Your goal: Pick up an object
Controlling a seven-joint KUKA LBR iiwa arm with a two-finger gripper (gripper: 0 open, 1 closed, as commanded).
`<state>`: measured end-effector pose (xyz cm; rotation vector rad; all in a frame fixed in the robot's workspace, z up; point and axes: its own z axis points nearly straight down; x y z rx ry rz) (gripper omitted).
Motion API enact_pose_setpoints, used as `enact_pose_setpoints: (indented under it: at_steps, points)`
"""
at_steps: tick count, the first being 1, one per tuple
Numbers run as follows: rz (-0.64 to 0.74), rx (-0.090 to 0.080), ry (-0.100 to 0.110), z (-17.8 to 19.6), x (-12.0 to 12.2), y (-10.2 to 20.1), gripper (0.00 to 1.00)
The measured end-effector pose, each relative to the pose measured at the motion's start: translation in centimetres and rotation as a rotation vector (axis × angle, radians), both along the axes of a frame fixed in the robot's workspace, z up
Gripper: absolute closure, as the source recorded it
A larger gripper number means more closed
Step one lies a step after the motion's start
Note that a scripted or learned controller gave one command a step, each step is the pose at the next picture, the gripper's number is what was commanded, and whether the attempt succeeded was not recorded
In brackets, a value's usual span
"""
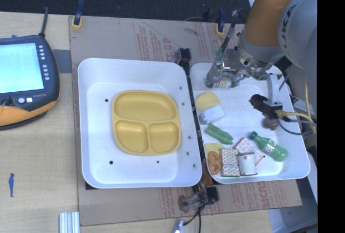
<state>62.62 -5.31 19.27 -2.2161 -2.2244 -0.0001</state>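
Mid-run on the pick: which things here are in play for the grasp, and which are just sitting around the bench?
In play:
gripper, over the right bin's far end
right bin
green bottle
green pepper
yellow-and-white piece
small can
pretzel

Lying about:
left bin
yellow divided tray
teach pendant

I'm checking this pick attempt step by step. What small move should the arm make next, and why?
Probably shift the gripper toward the near side of the right bin and lower it. It sits at the bin's far corner, with nothing visible between its fingers, while the yellow piece, green bottle and small packets lie closer to the camera.
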Motion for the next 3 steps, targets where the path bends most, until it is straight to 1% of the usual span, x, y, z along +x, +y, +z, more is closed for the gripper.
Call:
enact_pose_setpoints:
  at_steps: [1,2,3]
  points:
    - [0.000,0.000,0.001,5.2,1.0,4.0,1.00]
    - [0.002,-0.002,0.003,3.4,-1.9,8.4,1.00]
    - [0.002,-0.003,0.004,3.1,-4.9,9.4,1.00]
